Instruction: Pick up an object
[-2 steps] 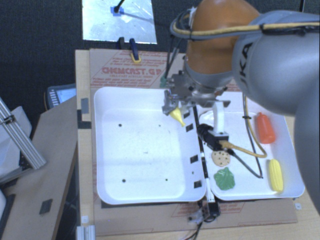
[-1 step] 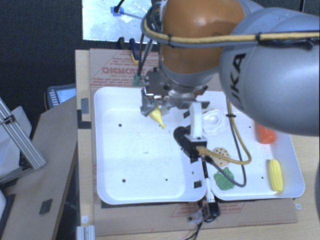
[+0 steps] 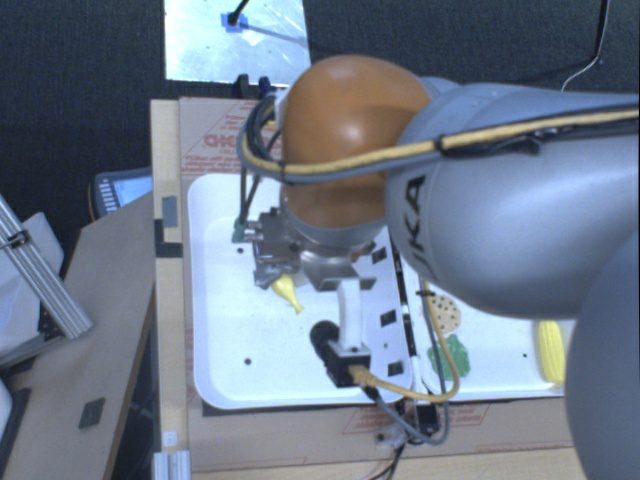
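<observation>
The grey arm with its orange band reaches from the right over the left white bin. My gripper hangs low over the middle of that bin, mostly hidden under the wrist. A small yellow pointed object pokes out just below and right of the gripper, touching or very close to it. I cannot tell whether it is gripped or lying on the bin floor.
In the right bin lie a round speckled tan piece, a green object and a yellow corn-like item. Cables and a black fitting hang below the wrist. A cardboard sheet lies behind the bins.
</observation>
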You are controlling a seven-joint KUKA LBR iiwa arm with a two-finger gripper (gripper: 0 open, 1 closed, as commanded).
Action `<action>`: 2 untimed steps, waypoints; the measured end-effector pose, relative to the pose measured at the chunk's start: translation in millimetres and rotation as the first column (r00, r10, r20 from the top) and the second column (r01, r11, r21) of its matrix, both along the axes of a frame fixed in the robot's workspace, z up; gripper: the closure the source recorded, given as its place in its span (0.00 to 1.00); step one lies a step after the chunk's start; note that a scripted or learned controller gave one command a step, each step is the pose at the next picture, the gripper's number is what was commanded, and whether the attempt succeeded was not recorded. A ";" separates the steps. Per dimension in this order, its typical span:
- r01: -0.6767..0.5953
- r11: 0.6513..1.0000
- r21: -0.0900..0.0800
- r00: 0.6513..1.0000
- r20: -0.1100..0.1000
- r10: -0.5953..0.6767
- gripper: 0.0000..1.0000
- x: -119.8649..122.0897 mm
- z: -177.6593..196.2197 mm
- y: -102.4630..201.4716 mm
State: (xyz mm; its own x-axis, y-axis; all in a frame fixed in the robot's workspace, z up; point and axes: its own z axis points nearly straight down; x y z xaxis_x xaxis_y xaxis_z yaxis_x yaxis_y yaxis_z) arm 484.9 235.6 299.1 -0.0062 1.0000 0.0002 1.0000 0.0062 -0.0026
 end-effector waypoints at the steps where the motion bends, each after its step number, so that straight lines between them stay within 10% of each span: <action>1: 0.006 1.000 0.001 1.000 0.001 -0.006 1.00 1.5 -126.9 -0.9; 2: 0.013 1.000 -0.002 1.000 0.002 -0.013 1.00 2.2 -108.8 -100.8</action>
